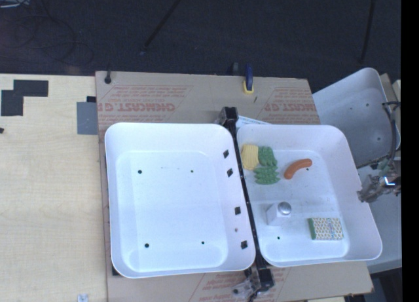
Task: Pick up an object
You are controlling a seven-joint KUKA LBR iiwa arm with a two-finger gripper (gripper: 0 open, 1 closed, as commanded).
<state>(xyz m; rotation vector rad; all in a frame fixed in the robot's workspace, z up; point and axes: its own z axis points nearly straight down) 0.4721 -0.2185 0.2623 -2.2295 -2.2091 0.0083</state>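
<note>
The gripper (374, 189), finger state indiscernible, sits outside the right bin (357, 163)'s right edge, so a descent risks striking the rim before reaching the sausage (297, 168) near the far edge.

One fixed overhead camera looks slantwise down on both bins (171, 133).

a lab: white bins (170, 133) on cardboard-topped bench (163, 101).
</note>
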